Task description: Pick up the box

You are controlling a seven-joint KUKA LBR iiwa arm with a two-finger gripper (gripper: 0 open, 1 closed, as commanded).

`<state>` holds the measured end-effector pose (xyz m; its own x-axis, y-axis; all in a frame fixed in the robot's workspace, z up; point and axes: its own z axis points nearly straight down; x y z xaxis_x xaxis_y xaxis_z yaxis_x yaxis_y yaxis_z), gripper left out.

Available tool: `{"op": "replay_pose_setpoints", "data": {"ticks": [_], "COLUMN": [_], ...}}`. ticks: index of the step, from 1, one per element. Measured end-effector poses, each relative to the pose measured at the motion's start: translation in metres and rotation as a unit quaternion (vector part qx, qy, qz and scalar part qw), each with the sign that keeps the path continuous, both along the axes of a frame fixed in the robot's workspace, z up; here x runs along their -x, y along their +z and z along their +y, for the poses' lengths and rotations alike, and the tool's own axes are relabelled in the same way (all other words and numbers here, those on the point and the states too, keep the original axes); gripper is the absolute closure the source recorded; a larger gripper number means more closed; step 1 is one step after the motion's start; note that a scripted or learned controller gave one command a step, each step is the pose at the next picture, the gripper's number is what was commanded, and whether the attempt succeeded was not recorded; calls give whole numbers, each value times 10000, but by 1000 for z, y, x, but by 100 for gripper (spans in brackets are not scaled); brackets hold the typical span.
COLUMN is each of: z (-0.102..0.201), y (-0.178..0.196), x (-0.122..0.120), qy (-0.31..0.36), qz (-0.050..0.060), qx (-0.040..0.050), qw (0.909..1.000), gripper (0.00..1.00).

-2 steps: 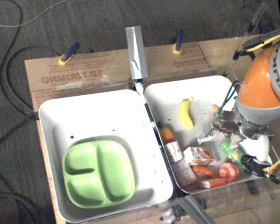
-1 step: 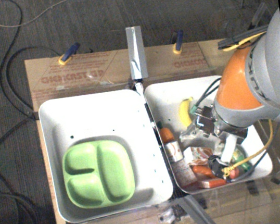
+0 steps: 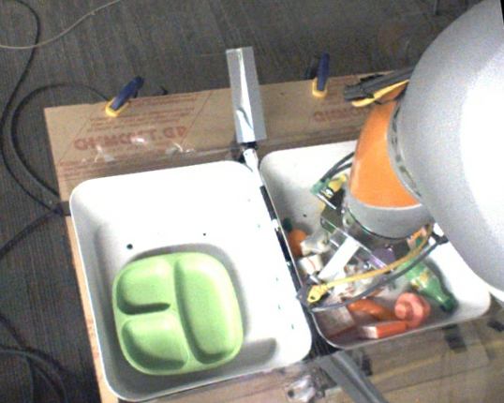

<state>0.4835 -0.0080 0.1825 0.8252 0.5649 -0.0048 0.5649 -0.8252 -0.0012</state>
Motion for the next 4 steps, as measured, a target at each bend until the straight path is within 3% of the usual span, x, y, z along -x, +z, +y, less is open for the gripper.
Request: {"op": "replay_pose_setpoints", "data": {"ticks": [1,2,3,4], "z": [35,16,-59,-4], "y": [-33,15,13,0], "x": [-26,-9,0,0], "qy": [-629,-943,-1096,-888], "qz": [-197,-3,-1,6], "qx": [92,15,11,-1], "qw": [9978,9955,9940,9960], "gripper": [0,0,0,0]}}
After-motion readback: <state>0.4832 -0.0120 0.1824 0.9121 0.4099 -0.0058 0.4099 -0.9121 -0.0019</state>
